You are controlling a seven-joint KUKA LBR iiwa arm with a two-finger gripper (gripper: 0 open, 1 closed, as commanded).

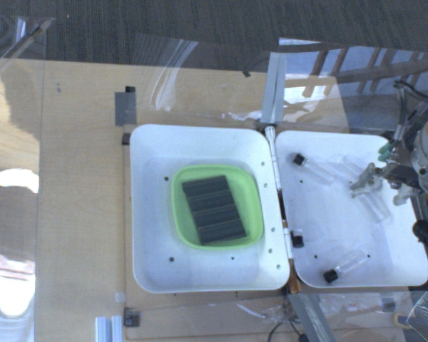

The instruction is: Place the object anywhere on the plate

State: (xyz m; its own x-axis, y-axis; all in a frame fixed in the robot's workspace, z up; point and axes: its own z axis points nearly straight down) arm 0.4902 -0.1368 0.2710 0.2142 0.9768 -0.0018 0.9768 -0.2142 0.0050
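A lime green plate (181, 212) sits in the middle of the left bin (150, 262). A dark grey ribbed block (213, 209) lies flat on it, slightly skewed. My gripper (380, 189) hangs over the right part of the right bin (399, 273), far from the plate. Its two grey fingers (362, 182) stand apart, open, with nothing clearly held between them. A faint clear vial (375, 206) lies on the bin floor just below the fingers.
More clear vials with black caps lie in the right bin: one at the upper left (310, 167) and one near the front edge (346, 266). A raised rim (278, 198) separates the two bins. A metal post (273, 91) stands behind them.
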